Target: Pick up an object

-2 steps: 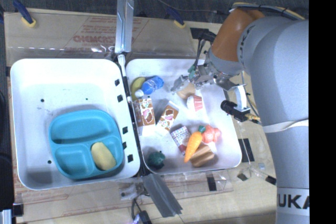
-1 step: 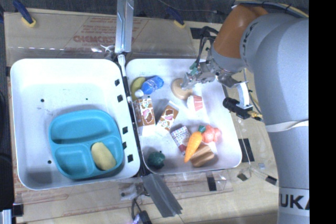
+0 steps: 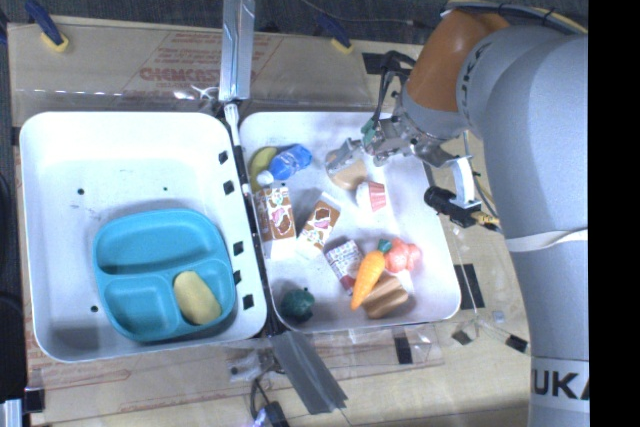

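Hand point(image 3: 350, 155) hovering low over right bin point(image 3: 440, 305), upper part, just above tan bread piece point(image 3: 348, 177); finger state cannot tell. Nothing seen held. Step: approaching for grasp. Nearby items lying: cup point(image 3: 371, 196), carrot point(image 3: 367, 278), blue bottle point(image 3: 290, 161). Next move likely calling for descending squarely onto bread piece, avoiding cup.
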Action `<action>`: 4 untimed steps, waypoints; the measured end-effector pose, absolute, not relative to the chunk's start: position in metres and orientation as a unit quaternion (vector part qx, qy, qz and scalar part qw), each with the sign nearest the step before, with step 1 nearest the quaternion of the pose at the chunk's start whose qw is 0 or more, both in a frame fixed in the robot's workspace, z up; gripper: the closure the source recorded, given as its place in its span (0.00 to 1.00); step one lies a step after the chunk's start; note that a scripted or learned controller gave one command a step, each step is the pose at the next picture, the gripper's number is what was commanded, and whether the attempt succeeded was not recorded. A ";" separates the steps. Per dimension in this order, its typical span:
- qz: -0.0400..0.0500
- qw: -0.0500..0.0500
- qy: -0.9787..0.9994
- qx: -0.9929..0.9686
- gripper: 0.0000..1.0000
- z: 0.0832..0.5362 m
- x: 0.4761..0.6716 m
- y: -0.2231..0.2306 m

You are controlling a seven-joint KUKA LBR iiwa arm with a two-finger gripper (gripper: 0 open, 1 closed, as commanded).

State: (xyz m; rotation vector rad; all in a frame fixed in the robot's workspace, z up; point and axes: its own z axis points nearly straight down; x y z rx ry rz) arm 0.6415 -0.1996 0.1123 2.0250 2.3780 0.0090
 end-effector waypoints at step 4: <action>-0.001 -0.003 0.584 0.812 1.00 0.205 0.585 -0.128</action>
